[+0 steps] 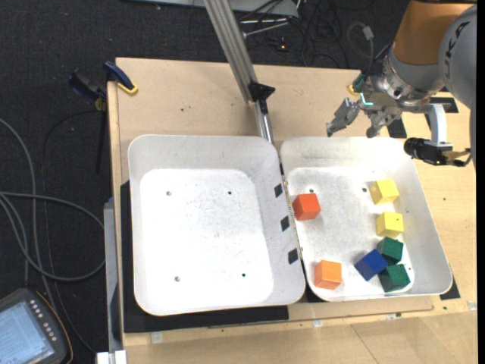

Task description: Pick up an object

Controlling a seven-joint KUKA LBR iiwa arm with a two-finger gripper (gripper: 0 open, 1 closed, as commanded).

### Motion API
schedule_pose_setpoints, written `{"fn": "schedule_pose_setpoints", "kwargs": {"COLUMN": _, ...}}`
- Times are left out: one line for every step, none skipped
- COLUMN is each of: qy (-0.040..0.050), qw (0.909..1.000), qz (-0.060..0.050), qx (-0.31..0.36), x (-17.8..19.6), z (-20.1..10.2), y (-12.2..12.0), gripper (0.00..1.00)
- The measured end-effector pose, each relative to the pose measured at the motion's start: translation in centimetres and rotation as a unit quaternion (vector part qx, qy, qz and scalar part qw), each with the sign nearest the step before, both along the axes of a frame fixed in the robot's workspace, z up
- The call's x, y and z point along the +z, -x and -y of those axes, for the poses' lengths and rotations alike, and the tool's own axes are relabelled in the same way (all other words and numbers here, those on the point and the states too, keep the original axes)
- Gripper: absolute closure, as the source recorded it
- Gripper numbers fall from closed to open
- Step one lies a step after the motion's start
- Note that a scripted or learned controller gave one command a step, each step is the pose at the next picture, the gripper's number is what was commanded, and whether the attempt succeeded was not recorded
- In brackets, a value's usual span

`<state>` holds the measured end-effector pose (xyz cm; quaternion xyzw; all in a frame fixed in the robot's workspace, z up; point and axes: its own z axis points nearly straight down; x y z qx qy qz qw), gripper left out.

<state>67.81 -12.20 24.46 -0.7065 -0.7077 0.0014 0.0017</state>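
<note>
The objects available for picking lie in the right bin: 7 small blocks in total. A red-orange block sits near the bin's left wall, toward the middle of its length. An orange block lies nearer the front edge, also on the left side. On the right side, 2 yellow blocks stand one behind the other, the upper yellow block well apart from the red-orange one and the lower yellow block just below it. Beneath these, a green block, a blue block and a second green block are clustered together at the front right corner, touching or nearly touching one another. No block is between the fingers of the hand. The hand hangs above the rear edge of the right bin, over the table, well apart from every block; its 2 fingers stand apart, one finger pointing left and down. The arm, grey with an orange band, enters from the right. The left bin lies beside the right bin, their inner edges meeting along the middle, with small black clips at the seam. A grey metal pole runs slantwise from the top to the rear junction of the 2 bins. Blue clamps grip the table's rear left corner.
</note>
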Motion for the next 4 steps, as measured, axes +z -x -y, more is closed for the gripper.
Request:
{"fn": "schedule_pose_setpoints", "kwargs": {"qy": 0.0007, "qw": 1.0, "qz": 0.002, "qx": 0.001, "x": 0.3, "z": 0.0, "y": 0.0, "gripper": 0.0}}
{"fn": "schedule_pose_setpoints", "kwargs": {"qy": 0.0003, "qw": 1.0, "qz": 0.0, "qx": 0.0, "x": -4.4, "z": -0.7, "y": 0.4, "gripper": 0.0}}
{"fn": "schedule_pose_setpoints", "kwargs": {"qy": 0.0003, "qw": 1.0, "qz": -0.001, "qx": -0.001, "x": -10.6, "z": -0.2, "y": 0.9, "gripper": 0.0}}
{"fn": "schedule_pose_setpoints", "kwargs": {"qy": 0.0002, "qw": 1.0, "qz": 0.0, "qx": -0.001, "x": -15.3, "z": -0.3, "y": 1.0, "gripper": 0.0}}
